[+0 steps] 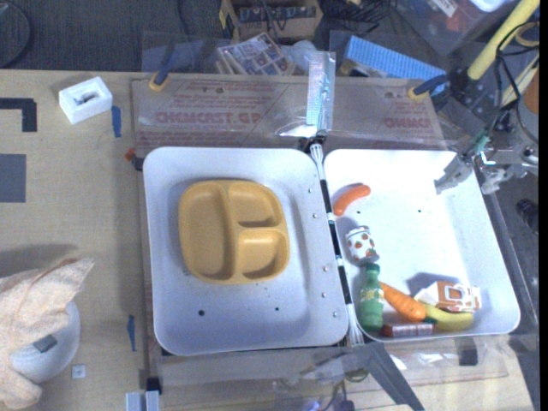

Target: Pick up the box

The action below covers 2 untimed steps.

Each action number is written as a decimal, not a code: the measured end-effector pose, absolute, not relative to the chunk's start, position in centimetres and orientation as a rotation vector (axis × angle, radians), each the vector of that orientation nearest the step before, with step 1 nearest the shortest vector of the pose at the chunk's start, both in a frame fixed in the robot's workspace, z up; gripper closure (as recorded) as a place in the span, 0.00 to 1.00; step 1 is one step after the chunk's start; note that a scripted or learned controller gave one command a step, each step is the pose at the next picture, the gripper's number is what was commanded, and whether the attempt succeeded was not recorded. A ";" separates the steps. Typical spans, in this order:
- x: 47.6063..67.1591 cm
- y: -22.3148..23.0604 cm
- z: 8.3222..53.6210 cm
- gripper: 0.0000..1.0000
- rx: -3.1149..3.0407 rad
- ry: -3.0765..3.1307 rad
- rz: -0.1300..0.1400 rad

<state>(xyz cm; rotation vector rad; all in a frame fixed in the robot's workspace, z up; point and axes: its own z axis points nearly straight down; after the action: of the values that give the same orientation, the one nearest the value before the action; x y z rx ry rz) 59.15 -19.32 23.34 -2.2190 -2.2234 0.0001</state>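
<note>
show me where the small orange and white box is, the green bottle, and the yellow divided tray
small orange and white box (455, 296), camera view, on its printed top face.
green bottle (370, 295), camera view, on its body.
yellow divided plastic tray (233, 229), camera view, on the ridge between its compartments.

The tabletop (60, 157) is light wood. Two white bins rest on it side by side: the right bin (428, 229) lies just beside the hand (452, 178), the left bin (231, 328) is beyond it, farther from the hand. Well apart from the hand, at the far side, lie a small white block (85, 99), a crumpled beige cloth (38, 302) and a grey bowl (43, 354).
</note>
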 end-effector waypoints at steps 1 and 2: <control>60.3 -12.4 11.6 0.00 -2.207 -2.235 0.001; 54.0 -9.7 8.8 0.00 -2.300 -2.153 -0.004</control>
<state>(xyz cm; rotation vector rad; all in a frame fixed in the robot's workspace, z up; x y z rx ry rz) 53.95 -9.74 8.84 -2.2995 -2.1532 -0.0038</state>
